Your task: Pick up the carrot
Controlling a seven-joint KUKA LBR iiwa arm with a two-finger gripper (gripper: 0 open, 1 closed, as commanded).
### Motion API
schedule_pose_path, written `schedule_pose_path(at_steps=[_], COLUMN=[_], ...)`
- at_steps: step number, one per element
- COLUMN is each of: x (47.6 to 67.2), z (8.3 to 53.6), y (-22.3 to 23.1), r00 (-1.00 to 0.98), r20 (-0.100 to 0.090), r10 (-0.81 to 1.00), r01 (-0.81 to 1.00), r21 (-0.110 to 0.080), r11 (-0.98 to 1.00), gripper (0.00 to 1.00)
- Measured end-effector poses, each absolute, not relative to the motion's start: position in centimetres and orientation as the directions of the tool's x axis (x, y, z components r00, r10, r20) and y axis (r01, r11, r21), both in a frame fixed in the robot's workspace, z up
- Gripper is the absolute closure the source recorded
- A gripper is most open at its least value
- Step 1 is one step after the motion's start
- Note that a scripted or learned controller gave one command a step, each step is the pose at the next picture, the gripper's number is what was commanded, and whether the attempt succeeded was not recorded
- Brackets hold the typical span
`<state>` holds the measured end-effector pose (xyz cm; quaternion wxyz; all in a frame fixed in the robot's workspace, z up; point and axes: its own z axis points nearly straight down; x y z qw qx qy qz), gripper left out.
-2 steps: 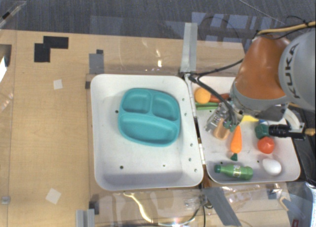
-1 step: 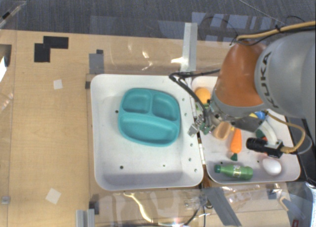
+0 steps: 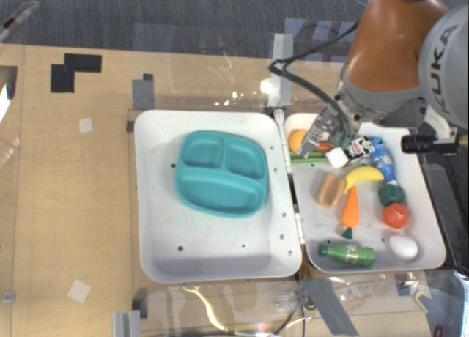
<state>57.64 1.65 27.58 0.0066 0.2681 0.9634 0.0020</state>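
One carrot (image 3: pixel 351 209) lay ungrasped while the gripper (image 3: pixel 320 138), state unclear, hovered near; next, it needed lowering over it.

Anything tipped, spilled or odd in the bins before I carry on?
Nothing stands out. The carrot lies flat among the toy food in the right bin, and the teal tray sits level in the left bin.

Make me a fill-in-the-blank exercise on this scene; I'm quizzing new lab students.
1. The carrot lies in the ____ bin.
2. The teal tray has ____ compartments.
3. The curved fruit just above the carrot is a ____.
4. The bottle near the right bin's front edge is ____ in colour.

Missing words: right; three; banana; green
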Motion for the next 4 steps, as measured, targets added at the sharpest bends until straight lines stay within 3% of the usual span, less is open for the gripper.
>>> schedule_pose_path(at_steps=[1,2,3,4], x=[57.6,51.3,51.8,52.3], z=[27.5,18.3,9.7,11.0], y=[1.7,-1.9,-9.0,-8.8], r00=[-0.857,-0.788,-0.779,-0.784], r20=[-0.010,-0.001,-0.015,-0.026], r10=[0.515,0.615,0.626,0.620], r01=[0.515,0.615,0.626,0.620], r21=[0.006,0.000,0.007,0.014], r11=[0.857,0.788,0.780,0.785], gripper=[0.00,0.00,0.00,1.00])
